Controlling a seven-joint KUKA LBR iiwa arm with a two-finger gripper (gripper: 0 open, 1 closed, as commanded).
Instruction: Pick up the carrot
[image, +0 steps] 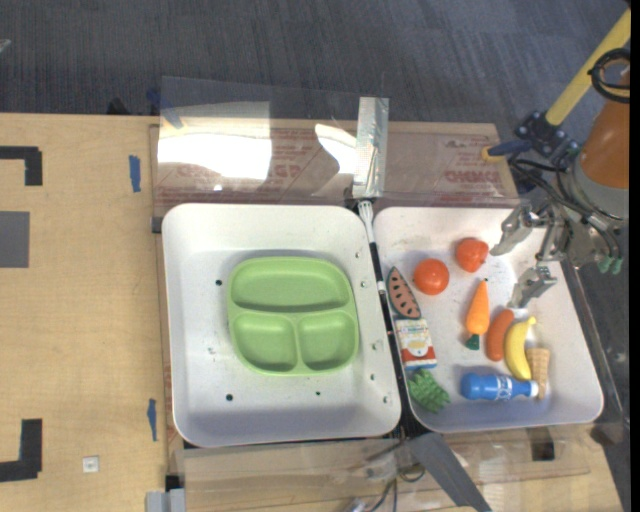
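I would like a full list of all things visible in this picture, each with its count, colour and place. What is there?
left bin: 1, white, left half of the bench
divided plate: 1, light green, middle of the left bin
right bin: 1, white, right half of the bench
carrot: 1, orange with green end, middle of the right bin
tomatoes: 2, red-orange, upper part of the right bin
watermelon slice: 1, red with green rind, left edge of the right bin
carton: 1, white with print, below the watermelon slice
green toy: 1, green, below the carton
banana: 1, yellow, right of the carrot
bottle: 1, blue, lying at the front
tool: 1, grey, above the right bin's upper right part
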